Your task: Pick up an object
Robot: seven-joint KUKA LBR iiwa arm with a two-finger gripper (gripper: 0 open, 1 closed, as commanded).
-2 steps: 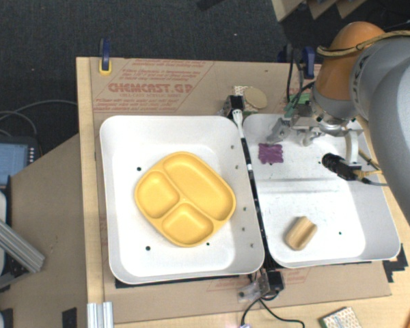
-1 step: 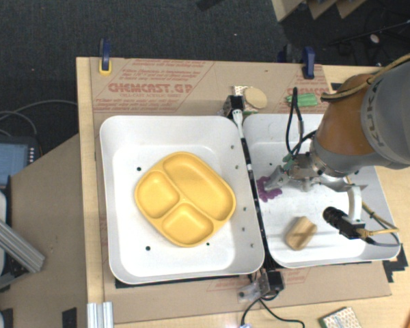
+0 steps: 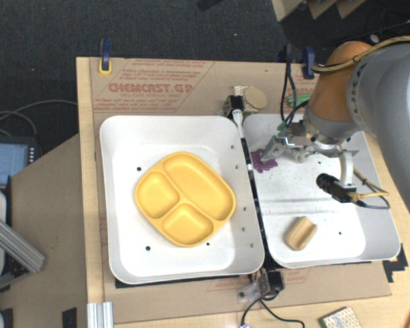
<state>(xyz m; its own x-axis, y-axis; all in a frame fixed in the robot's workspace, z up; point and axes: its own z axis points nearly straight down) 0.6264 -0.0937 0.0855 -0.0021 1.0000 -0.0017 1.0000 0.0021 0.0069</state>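
In the right bin (image 3: 369, 248), a small purple thing (image 3: 263, 161) lies against the left wall near the back. A tan block (image 3: 300, 233) rests near the front of the same bin. My gripper (image 3: 292, 146) hangs low over the back of the right bin, just right of and slightly behind the purple thing, close to it. The tan block is well clear of the gripper, toward the front. Nothing can be seen held in the gripper.
The left bin (image 3: 123, 244) holds a yellow divided plate (image 3: 184, 197) at its middle. The grey arm with its orange band (image 3: 338, 80) comes in from the back right over the right bin. A small round tan disc (image 3: 257, 99) sits on the bench behind the bins.
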